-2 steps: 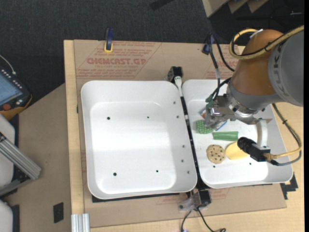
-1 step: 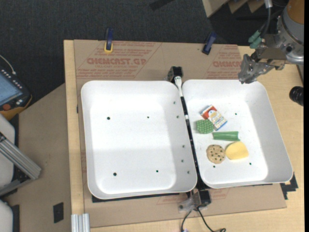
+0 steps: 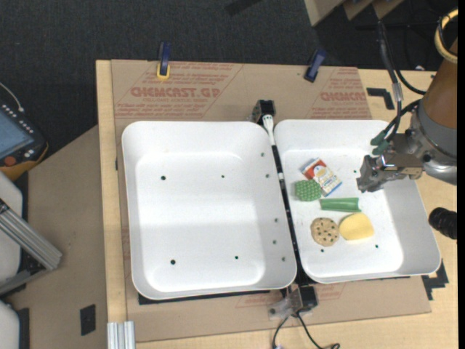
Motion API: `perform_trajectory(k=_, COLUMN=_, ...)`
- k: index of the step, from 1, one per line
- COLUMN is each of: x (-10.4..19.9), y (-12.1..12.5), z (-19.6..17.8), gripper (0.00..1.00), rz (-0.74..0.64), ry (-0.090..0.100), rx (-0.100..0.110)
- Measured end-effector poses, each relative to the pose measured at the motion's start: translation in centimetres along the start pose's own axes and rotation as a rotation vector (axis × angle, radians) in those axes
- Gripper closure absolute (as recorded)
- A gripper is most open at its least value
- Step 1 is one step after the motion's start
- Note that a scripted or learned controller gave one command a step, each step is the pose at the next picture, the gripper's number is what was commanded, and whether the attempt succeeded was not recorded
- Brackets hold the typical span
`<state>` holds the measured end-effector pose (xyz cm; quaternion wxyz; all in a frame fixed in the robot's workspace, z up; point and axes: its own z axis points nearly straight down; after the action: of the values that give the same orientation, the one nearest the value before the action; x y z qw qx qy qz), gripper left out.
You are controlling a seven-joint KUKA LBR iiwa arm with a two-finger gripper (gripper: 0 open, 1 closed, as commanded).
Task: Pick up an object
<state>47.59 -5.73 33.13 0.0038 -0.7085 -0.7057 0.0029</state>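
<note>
— So where was the gripper (image 3: pixel 368 179) at that moment?

— Over the right bin (image 3: pixel 407 257), toward its far right part, coming in from the right on the grey arm (image 3: pixel 436 133). Nothing was between its fingers that I could see. Whether they stood apart or together I could not tell; they were a dark clump from that angle.

— And the objects?

— All in the right bin, to the left of the gripper and below it. Nearest was a long green piece (image 3: pixel 339 204), lying flat just below and left of the fingertips. Beside that, toward the bin's near edge, sat a yellow rounded object (image 3: pixel 357 228), touching or nearly touching a chocolate-chip cookie (image 3: pixel 324 231) on its left.

— Anything further in?

— A small red, white and blue packet (image 3: pixel 321 175) lay tilted near the bin's middle, with a green dotted piece (image 3: pixel 307 190) against its lower left corner.

— And the left bin (image 3: pixel 145 195)?

— White, shallow, side by side with the right one on a cardboard sheet (image 3: pixel 218 86), which two blue clamps (image 3: pixel 163 60) held at the far edge.
</note>
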Motion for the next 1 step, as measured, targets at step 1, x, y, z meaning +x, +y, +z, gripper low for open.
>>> perform_trajectory(k=1, x=-1.17, y=0.38, z=11.23, gripper=1.00, rz=-0.001, ry=0.000, rx=-0.003)
